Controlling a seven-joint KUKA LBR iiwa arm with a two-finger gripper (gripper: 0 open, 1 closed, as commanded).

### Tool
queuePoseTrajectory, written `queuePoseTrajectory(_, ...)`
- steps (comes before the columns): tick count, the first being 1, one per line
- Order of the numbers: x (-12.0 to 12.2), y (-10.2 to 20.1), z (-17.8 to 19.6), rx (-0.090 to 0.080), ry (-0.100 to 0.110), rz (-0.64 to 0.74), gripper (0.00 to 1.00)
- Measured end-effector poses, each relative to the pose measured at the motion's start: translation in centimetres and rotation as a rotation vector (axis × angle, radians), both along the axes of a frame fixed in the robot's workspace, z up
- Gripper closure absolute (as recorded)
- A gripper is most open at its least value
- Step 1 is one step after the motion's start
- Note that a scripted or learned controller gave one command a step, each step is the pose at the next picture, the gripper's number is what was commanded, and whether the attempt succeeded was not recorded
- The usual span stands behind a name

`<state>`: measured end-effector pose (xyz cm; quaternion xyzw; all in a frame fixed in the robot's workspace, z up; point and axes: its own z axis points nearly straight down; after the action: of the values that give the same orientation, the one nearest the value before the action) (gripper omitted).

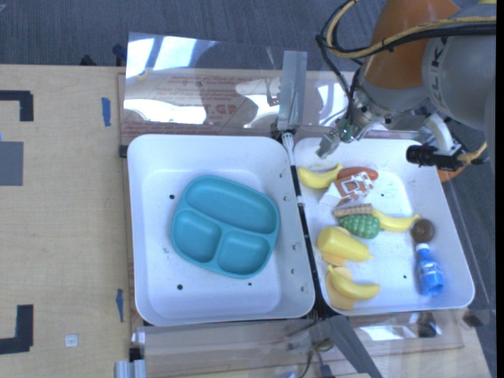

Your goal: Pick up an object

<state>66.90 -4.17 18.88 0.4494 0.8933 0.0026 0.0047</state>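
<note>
While you scan from the left, your left bin [150,211] holds a blue divided plate [225,225]. Your right bin [457,235] holds bananas [318,177], a green toy [361,226], a yellow pepper [342,245] and a blue bottle [428,270]. Your gripper [337,139] hovers above the upper banana; its opening is unclear.

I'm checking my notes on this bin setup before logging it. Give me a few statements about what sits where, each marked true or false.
1. The blue divided plate lies in the left bin. True.
2. The blue bottle lies in the left bin. False: it lies in the right bin, near its right wall.
3. The tool hangs over the far end of the right bin, above a yellow banana. True.
4. The green toy is on the blue divided plate. False: it lies among the items in the right bin.
</note>
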Motion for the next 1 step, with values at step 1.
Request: queuePoseTrajectory(1, -0.14, 1.36, -0.3, 0.001, 0.005, -0.224, 1.0)
